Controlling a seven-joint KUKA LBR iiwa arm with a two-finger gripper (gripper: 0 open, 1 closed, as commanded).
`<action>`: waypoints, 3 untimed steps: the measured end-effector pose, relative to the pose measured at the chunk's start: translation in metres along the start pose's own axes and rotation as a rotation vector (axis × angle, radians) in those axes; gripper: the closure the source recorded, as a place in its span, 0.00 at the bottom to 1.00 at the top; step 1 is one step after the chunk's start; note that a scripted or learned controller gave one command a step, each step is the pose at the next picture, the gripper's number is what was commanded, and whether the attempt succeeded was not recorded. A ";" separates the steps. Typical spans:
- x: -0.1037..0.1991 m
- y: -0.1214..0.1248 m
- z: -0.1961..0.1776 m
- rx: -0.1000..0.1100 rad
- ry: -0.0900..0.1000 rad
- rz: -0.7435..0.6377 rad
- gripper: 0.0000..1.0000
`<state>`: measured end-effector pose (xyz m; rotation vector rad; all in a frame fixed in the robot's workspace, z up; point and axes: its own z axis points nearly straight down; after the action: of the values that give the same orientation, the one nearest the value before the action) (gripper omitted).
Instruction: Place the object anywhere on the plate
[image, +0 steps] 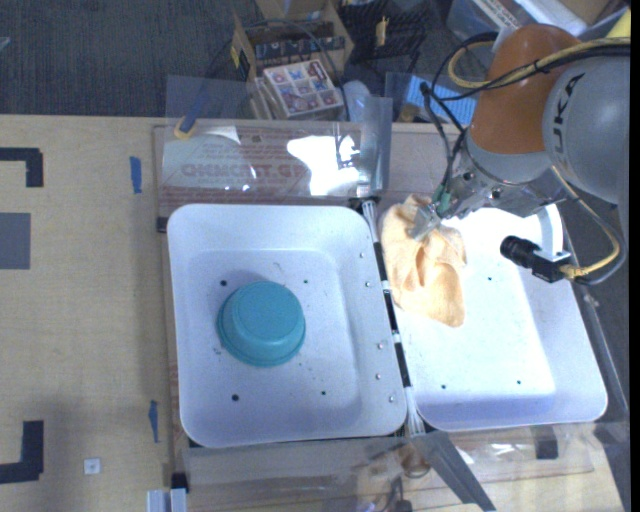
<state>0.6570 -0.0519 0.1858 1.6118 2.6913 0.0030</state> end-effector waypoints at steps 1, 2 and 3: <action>-0.002 0.001 -0.040 0.000 0.000 0.001 1.00; 0.043 0.000 -0.033 0.002 0.002 -0.396 1.00; 0.085 0.002 -0.043 0.000 0.002 -0.792 1.00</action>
<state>0.6178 0.0242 0.2284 0.4485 3.1060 0.0021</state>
